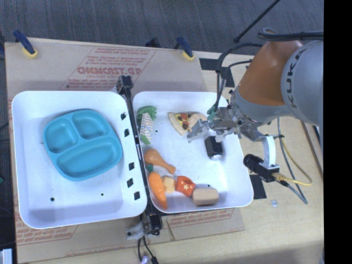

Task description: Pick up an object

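Note:
My gripper (204,139) hangs over the right side of the right bin (236,175), open, with bare bin floor showing between its fingers. One finger (195,131) points toward a pizza slice (183,121) lying just to its left; the other finger (214,148) is dark and lower. Along the bin's left wall lie a corn cob (147,127) with a green leaf, a chicken drumstick (158,159) and a carrot (157,187). A red tomato piece (186,186) and a bread roll (205,196) sit by the front wall.
The left bin (33,202) holds a blue divided plate (82,143). A black divider with clips (132,147) runs between the bins. Cables (291,169) trail on the bench to the right of the arm. Blue clamps (26,44) hold the cardboard at the back.

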`<action>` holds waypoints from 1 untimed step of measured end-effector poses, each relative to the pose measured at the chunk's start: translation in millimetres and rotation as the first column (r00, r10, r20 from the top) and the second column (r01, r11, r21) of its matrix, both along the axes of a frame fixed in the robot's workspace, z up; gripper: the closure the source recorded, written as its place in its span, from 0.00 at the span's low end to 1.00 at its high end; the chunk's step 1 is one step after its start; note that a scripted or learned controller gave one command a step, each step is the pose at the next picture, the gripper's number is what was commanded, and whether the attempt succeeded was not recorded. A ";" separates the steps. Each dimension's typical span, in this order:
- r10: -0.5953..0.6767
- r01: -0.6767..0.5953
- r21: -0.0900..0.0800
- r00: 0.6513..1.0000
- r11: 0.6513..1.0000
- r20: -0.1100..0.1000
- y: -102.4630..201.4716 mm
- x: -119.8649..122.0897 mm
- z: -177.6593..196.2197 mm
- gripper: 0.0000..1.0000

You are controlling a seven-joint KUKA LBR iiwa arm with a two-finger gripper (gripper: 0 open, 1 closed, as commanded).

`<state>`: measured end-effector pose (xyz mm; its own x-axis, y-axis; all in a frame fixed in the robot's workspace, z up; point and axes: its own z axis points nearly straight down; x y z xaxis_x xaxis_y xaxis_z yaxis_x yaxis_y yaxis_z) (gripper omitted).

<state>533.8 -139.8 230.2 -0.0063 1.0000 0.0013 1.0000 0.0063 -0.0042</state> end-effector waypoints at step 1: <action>-0.038 0.038 0.000 0.999 0.999 -0.003 45.7 -16.7 -96.3 0.00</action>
